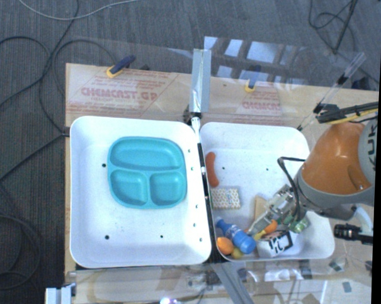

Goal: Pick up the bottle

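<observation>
Bottle [236,235], blue, lying in right bin [254,135] front corner beside orange ball [224,245]. Gripper [277,215] just right of it, state unclear. Approach low, across the body.

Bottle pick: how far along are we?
Nothing looks done: the bottle lies in the right bin, near its front wall, among other small items. In hand: the hand is low in that bin, just beside it. Left: grasp and lift.
</observation>
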Controlling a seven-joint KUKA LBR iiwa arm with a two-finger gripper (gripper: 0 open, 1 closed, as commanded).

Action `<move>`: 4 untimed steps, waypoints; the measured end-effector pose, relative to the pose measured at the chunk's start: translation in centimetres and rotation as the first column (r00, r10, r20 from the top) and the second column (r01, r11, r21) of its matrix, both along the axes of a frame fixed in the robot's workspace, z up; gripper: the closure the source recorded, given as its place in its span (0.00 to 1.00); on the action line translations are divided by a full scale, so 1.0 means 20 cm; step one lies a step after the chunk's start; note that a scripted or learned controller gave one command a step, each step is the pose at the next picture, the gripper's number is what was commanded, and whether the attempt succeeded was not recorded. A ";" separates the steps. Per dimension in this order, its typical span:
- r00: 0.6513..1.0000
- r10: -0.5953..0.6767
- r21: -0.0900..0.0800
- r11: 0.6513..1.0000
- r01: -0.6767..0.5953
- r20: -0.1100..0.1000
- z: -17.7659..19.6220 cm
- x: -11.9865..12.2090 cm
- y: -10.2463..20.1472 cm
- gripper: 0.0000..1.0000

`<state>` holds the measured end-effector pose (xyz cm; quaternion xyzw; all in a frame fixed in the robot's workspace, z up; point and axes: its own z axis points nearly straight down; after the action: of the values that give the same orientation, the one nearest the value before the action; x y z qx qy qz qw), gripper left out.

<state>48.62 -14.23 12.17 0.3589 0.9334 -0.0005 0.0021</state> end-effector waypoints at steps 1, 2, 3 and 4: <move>0.957 0.290 -0.015 0.957 -0.290 0.010 -0.11 0.01 0.17 0.00; 0.999 -0.051 0.002 0.999 0.051 -0.004 0.31 0.15 0.50 0.00; 1.000 -0.009 0.002 1.000 0.009 0.001 -0.16 0.00 0.18 0.00; 1.000 -0.009 0.002 1.000 0.009 0.001 -0.16 0.00 0.18 0.00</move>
<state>48.64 -10.67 9.06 0.3632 0.9317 0.0007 0.0021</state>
